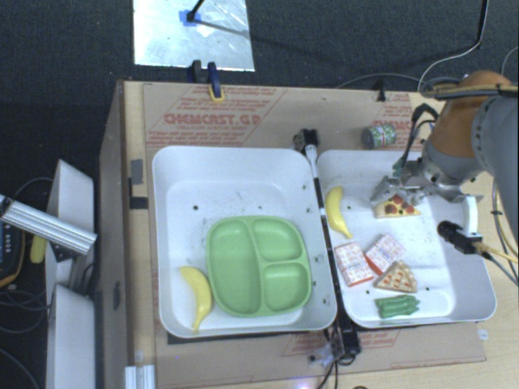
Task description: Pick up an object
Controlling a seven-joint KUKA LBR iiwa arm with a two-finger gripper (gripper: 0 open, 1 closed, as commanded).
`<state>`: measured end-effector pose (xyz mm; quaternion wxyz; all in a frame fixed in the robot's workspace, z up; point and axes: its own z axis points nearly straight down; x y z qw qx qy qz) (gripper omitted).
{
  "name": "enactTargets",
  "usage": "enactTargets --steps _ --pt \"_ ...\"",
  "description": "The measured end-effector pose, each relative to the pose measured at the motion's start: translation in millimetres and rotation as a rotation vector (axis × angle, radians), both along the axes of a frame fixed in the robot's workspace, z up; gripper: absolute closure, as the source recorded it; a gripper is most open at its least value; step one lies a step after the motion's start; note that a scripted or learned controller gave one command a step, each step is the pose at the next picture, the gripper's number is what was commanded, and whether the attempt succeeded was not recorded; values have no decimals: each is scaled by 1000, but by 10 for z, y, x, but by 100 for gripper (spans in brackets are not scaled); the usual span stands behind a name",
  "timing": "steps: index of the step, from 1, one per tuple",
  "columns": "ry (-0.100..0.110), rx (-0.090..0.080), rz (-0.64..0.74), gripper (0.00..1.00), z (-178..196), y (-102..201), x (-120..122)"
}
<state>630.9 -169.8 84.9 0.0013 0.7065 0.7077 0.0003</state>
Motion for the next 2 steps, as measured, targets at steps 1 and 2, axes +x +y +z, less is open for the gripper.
enactTargets --steps 1,2 --pt "0 -1 -1 0 400 -378 -832" --pt "0 3 3 0 -7 92 -5"
